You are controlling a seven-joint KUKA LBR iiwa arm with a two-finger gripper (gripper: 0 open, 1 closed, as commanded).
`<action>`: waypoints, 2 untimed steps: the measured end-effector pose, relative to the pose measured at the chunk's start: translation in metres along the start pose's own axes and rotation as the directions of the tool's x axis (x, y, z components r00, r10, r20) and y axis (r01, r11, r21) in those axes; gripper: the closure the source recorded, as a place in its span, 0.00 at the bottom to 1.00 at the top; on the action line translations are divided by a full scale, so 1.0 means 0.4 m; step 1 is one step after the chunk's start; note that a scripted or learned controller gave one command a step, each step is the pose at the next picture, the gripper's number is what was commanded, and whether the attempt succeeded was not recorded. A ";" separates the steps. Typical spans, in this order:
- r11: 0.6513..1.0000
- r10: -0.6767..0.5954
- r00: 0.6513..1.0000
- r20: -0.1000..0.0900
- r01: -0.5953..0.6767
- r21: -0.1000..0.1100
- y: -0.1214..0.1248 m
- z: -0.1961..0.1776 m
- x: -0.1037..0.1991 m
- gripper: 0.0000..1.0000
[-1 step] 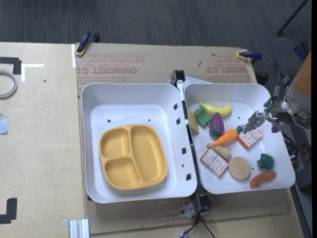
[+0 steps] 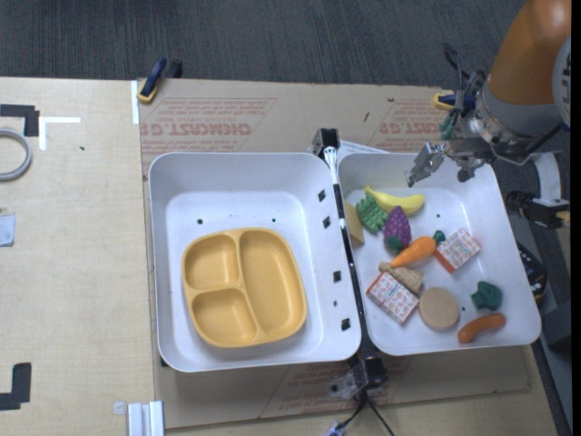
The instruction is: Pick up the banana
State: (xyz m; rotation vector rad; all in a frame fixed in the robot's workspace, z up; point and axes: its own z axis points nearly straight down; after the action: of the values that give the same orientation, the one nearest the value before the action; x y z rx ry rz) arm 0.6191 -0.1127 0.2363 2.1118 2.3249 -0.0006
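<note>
While tool [image 2: 442,165] hovers open above banana [image 2: 396,201], cardboard [image 2: 213,118] print reads mirrored, illegible.

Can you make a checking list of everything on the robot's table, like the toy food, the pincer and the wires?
Surface: cardboard sheet on a pale wooden bench, bearing two shallow white bins.
Job's thing: yellow plastic banana lies near the far edge of the right white bin, untouched.
Clutter: green leafy toy, purple grape bunch, orange carrot, round tan biscuit, orange sausage. Yellow three-part tray sits in the left white bin.
Pincer: pincer hangs above the right bin's far edge, apart from the banana, holding nothing.
Cables: dark wires at the near edge.
Surroundings: dark carpet.
</note>
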 end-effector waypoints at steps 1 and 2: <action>0.999 -0.047 0.999 0.000 0.047 0.001 0.102 0.251 0.018 0.00; 0.999 -0.046 0.999 0.001 0.046 -0.005 0.018 0.352 0.024 0.00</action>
State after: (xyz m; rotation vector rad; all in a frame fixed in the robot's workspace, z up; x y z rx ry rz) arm 0.6252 -0.1026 0.0955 2.0548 2.3700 0.0047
